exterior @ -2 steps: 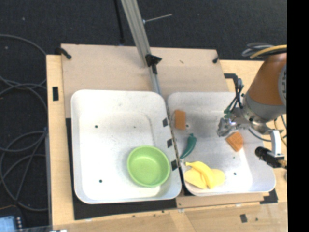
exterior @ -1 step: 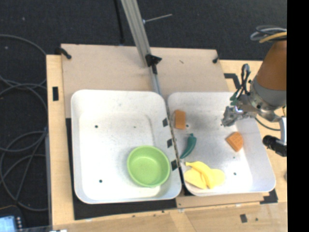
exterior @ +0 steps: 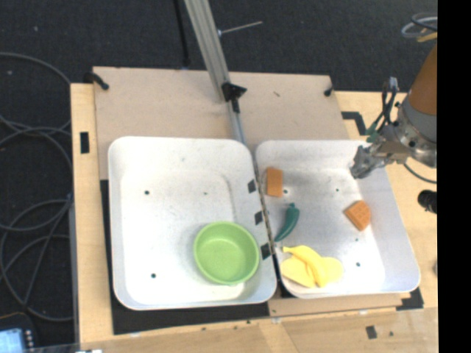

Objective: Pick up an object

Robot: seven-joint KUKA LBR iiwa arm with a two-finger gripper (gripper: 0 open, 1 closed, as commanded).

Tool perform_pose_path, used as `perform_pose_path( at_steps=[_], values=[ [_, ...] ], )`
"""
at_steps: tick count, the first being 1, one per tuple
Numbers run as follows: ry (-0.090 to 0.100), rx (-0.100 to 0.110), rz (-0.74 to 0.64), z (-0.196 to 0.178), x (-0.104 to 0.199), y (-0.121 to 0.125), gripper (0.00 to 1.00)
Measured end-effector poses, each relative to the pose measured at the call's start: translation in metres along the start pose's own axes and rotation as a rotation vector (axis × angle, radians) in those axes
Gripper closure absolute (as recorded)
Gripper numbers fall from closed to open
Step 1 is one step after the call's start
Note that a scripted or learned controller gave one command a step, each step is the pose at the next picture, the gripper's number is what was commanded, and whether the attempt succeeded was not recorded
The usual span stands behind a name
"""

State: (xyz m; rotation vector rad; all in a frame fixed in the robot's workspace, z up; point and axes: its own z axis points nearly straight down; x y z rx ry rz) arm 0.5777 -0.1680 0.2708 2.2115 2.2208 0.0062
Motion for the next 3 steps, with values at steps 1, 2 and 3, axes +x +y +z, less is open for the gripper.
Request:
perform_pose_path(
  at_steps=[1, 2, 3],
  values=[
    [0.002, 0.007, -0.001, 0.004, 0.042, 0.005, 1.00],
    [0.004, 0.007, -0.004, 0.002, 0.103, 0.007, 1.00],
    [0.003, 0.009, -0.003, 0.016, 0.160, 0.008, 1.00]
  ],
)
